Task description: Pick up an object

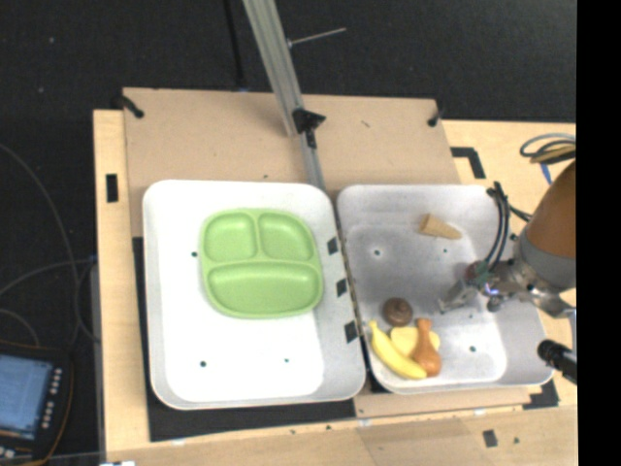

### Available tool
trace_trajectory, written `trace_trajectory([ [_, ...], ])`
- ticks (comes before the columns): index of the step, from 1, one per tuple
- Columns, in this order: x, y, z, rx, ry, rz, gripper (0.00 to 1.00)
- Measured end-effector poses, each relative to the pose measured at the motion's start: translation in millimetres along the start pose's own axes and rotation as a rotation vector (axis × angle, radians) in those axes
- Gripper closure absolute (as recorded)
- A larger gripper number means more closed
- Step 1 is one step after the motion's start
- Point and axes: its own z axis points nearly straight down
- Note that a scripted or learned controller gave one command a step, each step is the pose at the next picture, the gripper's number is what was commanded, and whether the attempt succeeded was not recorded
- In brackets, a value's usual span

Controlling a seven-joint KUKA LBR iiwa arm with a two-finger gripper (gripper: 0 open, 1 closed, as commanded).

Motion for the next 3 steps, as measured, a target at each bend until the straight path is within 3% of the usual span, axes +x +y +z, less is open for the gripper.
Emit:
trace_trajectory([
  [1, -1.0, 0.1, 26.2, -0.002, 0.0, 0.001, 0.0],
  [2, -2.3, 1.5, 13.6, -0.008, -0.002, 0.005, 1.0],
  [3, -9.2, -5.9, -38.6, -0.01, -0.003, 0.003, 1.0],
])
